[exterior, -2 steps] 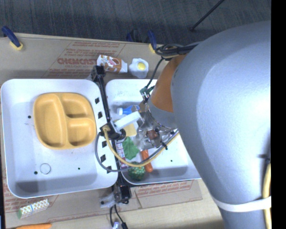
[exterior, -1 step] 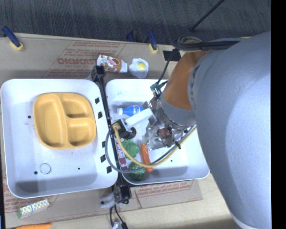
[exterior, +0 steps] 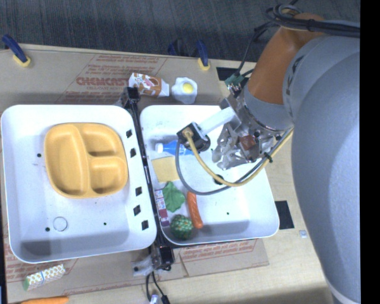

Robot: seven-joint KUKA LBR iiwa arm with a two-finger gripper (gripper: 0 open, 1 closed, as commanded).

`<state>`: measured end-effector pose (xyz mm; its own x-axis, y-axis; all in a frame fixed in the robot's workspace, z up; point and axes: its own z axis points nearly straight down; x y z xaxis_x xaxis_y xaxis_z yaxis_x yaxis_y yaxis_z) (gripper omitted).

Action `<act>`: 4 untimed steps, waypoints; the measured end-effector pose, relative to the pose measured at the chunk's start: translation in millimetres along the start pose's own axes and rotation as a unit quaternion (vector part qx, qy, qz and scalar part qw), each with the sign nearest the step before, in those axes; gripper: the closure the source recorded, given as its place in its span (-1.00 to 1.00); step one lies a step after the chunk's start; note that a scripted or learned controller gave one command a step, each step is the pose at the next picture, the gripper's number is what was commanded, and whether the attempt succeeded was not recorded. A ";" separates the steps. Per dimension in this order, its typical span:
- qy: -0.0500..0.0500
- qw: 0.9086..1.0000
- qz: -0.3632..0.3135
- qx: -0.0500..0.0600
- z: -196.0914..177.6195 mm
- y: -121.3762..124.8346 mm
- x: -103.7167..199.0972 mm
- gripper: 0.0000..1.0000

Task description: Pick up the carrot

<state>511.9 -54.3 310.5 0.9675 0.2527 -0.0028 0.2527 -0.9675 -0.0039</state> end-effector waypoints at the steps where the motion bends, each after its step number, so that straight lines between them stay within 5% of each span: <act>1: -0.001 0.997 -0.076 0.000 91.2 -9.0 -33.4 1.00; 2: 0.000 0.996 -0.092 0.000 27.3 77.0 -55.3 1.00; 3: -0.001 1.000 0.024 0.001 92.3 19.5 -42.0 1.00; 4: 0.000 1.000 0.007 0.000 72.2 -39.6 -26.2 1.00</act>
